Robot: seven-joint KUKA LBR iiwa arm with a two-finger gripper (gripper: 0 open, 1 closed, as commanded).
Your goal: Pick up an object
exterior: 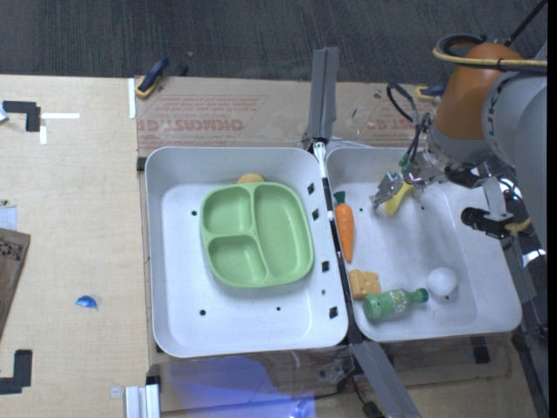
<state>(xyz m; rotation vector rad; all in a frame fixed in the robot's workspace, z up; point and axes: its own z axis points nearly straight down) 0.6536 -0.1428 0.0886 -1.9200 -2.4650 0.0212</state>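
yellow piece (399, 198), the likeliest thing for this pick, is sitting between the fingers of the hand (392, 190) near the far edge of the right bin (487, 320); the hand is closing narrowly on it, and it is looking raised a little off the bin floor, though i cannot tell for certain. so the grasp is appearing made, and i am judging the lift clear of the bin as the part remaining.

the left bin (174, 320) is carrying a green divided plate (258, 233) across its middle, with a small yellowish thing (251, 179) peeking out at the plate's far edge.

the right bin is holding a carrot (345, 229) lying along its left wall, a green bottle (393, 302) lying near the front edge, an orange-tan block (365, 283) touching the bottle's left end near the front left corner, and a white ball (442, 280) just beside the bottle's cap.
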